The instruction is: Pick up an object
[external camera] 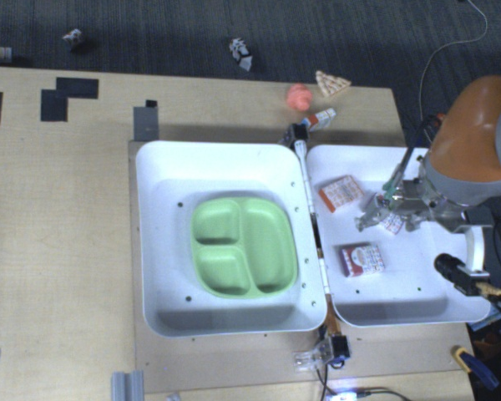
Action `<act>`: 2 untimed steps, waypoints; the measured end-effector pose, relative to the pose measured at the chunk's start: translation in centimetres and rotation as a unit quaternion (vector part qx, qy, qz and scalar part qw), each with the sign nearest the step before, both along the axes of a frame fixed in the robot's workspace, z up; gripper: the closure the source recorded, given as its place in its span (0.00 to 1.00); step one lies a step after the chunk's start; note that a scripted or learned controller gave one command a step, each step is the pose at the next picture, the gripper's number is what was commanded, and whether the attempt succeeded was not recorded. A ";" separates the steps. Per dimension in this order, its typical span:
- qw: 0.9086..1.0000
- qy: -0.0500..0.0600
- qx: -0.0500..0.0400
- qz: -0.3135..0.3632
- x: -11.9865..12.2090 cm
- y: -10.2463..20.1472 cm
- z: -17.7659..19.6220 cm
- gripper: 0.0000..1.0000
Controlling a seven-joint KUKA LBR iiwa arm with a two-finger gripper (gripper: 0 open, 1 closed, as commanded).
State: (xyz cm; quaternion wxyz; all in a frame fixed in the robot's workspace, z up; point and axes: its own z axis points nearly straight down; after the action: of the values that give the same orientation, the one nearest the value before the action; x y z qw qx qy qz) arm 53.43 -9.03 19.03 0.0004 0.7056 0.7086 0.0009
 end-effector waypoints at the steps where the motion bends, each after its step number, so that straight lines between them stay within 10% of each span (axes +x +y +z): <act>1: 1.000 -0.004 -0.001 -0.001 1.0 -2.4 -10.4 0.00; 2: 1.000 -0.006 -0.002 0.000 1.2 -2.3 -9.2 1.00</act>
State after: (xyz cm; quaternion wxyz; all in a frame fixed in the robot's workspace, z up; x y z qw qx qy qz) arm 54.65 -11.37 9.85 0.0061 0.7059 0.7083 0.0044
